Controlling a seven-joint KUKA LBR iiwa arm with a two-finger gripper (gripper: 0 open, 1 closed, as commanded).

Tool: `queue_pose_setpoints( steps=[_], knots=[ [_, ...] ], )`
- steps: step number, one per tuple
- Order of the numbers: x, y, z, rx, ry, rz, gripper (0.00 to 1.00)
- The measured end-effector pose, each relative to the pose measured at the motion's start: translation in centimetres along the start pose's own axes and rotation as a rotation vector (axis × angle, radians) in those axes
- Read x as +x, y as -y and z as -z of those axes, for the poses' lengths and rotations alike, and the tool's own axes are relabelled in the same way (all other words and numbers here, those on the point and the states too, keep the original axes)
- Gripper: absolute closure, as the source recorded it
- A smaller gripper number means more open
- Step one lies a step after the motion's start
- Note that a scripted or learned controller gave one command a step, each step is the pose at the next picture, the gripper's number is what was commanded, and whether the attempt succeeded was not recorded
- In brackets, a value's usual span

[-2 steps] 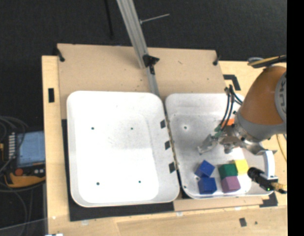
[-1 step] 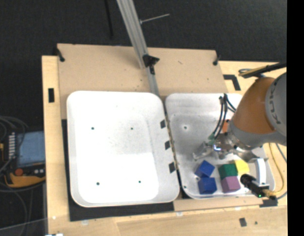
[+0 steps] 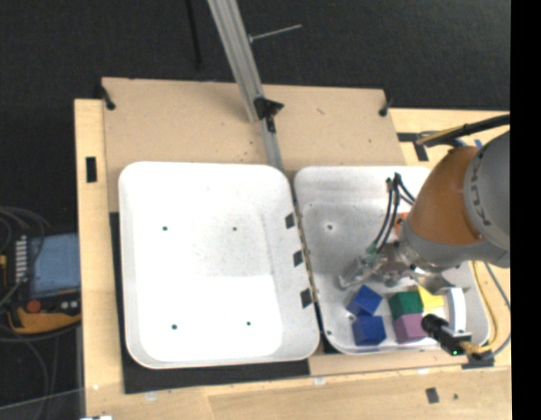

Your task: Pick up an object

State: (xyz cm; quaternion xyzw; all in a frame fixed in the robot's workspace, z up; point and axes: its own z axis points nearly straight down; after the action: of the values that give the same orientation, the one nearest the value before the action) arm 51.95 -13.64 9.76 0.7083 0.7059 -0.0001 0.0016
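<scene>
My gripper (image 3: pixel 365 276) hangs close over the blue block (image 3: pixel 367 301) just beside the green block (image 3: pixel 406 305); I cannot tell how wide it stands. That blue block looks light, stiff and smooth, so I'd grip two flat opposite sides.

Right bin (image 3: pixel 340 199): right wall and far corner were hidden under arm (image 3: pixel 450 206). Yellow block (image 3: pixel 432 301) was mostly covered by green block (image 3: pixel 405 305) and wrist. Gripper (image 3: pixel 362 275) was grey blur, outline unclear. Top of upper blue cube (image 3: pixel 366 302) was overlapped by it. Aluminium pole (image 3: pixel 235 42) was cut at top edge. Bench (image 3: pixel 253 392) was cut at bottom edge.
</scene>
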Motion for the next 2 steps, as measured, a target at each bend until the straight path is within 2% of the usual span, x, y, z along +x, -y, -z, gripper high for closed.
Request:
queue_pose_setpoints(
  steps=[1,2],
  knots=[
    [-0.1,-0.1,1.2,-0.004,-0.001,-0.008,1.0],
    [-0.7,-0.8,5.7,-0.005,0.0,0.003,1.0]
  ],
)
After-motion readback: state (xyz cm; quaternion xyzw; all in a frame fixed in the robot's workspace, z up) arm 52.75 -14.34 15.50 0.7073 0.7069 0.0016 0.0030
